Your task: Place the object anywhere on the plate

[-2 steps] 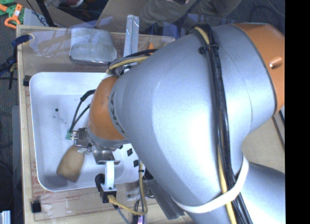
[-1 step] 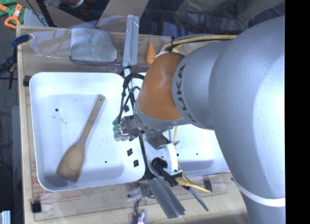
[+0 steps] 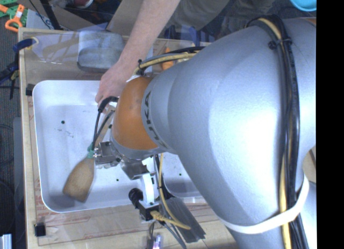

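A brown, oval, brush-like object [image 3: 79, 181] lies tilted in the near left corner of the left white bin [image 3: 54, 119]. My gripper [image 3: 102, 155] sits right at the object's upper end, under the orange band [image 3: 131, 119] of the wrist. The arm's bulk hides how the gripper meets the object. A pale curved rim [image 3: 180, 191], possibly the plate, peeks out below the arm in the right bin; most of it is covered.
A person's bare arm reaches down from the top, with the hand [image 3: 110, 89] at the bin's far side, close to my wrist. A grey lidded container [image 3: 99, 49] stands behind the bin. Black cables [image 3: 99, 124] hang beside the wrist.
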Tool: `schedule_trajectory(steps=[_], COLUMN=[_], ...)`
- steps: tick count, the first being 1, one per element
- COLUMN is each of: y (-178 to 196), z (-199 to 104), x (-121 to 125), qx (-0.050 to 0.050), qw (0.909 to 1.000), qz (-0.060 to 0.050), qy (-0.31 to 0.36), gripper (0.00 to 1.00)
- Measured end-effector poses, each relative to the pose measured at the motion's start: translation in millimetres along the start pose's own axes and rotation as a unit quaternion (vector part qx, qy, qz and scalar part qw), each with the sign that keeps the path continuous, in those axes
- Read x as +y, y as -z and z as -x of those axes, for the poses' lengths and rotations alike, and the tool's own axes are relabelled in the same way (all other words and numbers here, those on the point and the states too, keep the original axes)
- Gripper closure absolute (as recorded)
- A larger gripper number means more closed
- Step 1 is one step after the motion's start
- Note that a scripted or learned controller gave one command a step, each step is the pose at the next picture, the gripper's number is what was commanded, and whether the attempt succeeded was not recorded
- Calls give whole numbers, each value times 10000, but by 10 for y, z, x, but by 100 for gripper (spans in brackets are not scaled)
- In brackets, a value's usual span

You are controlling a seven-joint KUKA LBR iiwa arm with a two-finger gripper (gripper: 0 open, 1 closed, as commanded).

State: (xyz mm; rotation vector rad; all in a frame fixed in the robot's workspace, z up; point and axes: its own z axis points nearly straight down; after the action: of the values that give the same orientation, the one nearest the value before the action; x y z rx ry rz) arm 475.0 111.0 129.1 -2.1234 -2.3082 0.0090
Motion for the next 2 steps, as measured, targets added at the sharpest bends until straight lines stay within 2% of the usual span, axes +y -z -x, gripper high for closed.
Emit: schedule_trajectory(steps=[1,2], y=[435,413], z=[-239,-735], x=[29,704], qx=[2,-8], qw=[9992,9954], qz=[18,16], qy=[-405,954], gripper=[100,100])
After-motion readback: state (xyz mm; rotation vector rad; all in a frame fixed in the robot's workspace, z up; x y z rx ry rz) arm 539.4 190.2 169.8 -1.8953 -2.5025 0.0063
